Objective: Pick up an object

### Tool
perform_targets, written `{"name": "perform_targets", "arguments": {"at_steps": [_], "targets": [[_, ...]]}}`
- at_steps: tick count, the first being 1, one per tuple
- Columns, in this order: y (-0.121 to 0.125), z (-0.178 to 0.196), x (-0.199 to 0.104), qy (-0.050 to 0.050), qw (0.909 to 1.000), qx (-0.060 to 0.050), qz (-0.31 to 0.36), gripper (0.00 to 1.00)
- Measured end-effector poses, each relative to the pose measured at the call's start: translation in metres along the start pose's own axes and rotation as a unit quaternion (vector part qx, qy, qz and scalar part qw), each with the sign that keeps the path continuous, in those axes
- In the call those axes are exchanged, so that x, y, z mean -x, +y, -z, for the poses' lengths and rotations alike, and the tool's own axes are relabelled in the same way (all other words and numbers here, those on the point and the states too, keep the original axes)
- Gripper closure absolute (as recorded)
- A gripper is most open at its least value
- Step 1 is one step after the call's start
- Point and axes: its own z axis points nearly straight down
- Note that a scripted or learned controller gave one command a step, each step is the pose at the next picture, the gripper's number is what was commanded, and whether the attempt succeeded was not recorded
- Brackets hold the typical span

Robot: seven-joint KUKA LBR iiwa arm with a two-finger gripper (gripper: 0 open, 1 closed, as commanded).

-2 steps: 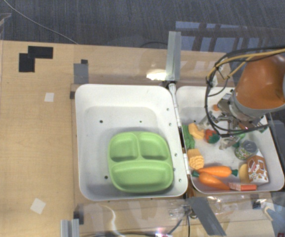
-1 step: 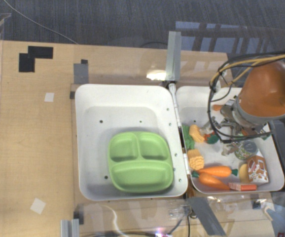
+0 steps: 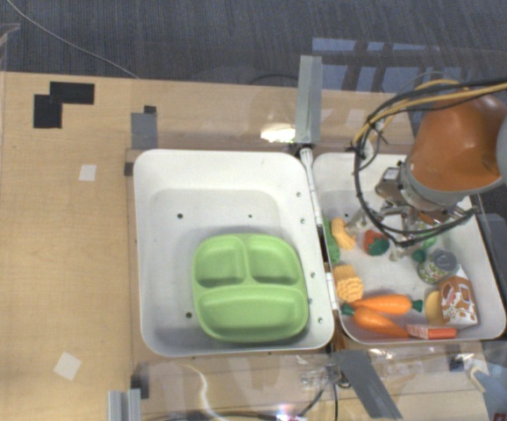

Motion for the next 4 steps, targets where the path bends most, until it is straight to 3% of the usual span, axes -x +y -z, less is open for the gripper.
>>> {"name": "perform_targets", "arguments": {"at_steps": [1, 2, 3, 4], "targets": [[0.002, 0.001, -0.002, -0.004, 0.9991, -0.003, 0.043, 0.0], [0.041, 0.001, -0.033, -0.006, 1.0, -0.003, 0.006, 0.0], [-0.003, -0.014, -0.029, -0.003, 0.9996, 0.015, 0.022, 0.0], [-0.024, -0.015, -0.025, -0.006, 0.9842, 0.017, 0.176, 0.0]]}}
